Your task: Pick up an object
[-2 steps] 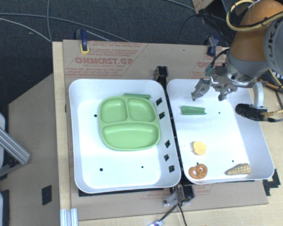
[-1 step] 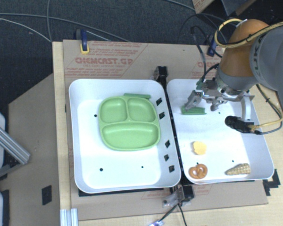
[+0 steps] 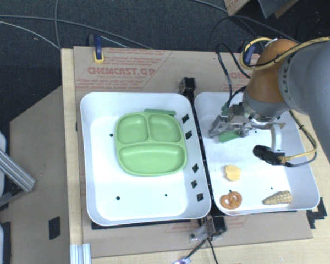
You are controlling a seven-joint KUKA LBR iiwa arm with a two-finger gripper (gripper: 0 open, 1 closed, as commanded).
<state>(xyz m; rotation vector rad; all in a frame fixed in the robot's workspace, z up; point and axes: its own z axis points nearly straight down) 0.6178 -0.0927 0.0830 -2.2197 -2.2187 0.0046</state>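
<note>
The gripper [image 3: 226, 130] is lowered into the right bin [image 3: 302, 199] over a green piece [image 3: 229, 137]. Whether it is clenched cannot be told. A green tray [image 3: 150, 143] is seen in the left bin [image 3: 99, 175].

Look left of the claw [image 3: 230, 128] and you see a shallow white bin [image 3: 99, 147] with a green divided plate [image 3: 151, 143] lying flat in it, well apart from the claw. Farther from you than the claw and to its left, a blue clamp [image 3: 99, 48] sits on the edge of the printed cardboard sheet [image 3: 132, 66] under that bin, and thin cables [image 3: 55, 21] trail across the dark floor [image 3: 22, 70]. Far to the claw's left, you find an aluminium rail [image 3: 8, 166] lying at a slant.
</note>
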